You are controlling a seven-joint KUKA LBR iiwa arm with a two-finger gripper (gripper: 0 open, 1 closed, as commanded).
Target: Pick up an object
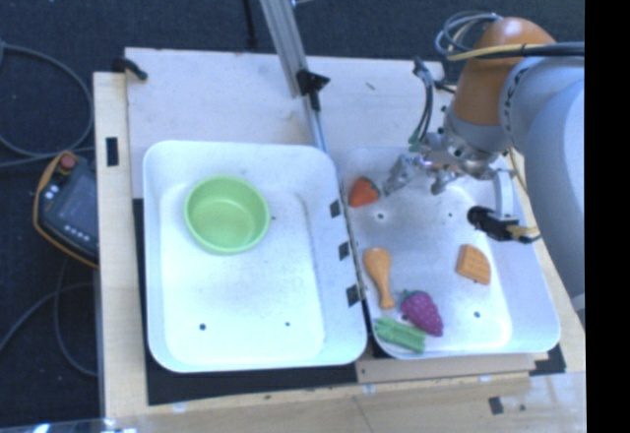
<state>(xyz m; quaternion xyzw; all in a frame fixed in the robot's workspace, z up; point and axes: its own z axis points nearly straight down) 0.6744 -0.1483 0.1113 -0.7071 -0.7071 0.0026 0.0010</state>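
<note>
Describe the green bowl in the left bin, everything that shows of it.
The green bowl is a small, round, light green dish that looks like smooth plastic, with a paler rim and a darker shaded inside. It stands upright, mouth up, with nothing seen inside it. It sits on the floor of the left bin, in the bin's upper left part, near the far wall. Nothing but the bin floor touches it; the gripper is over the other bin.
</note>
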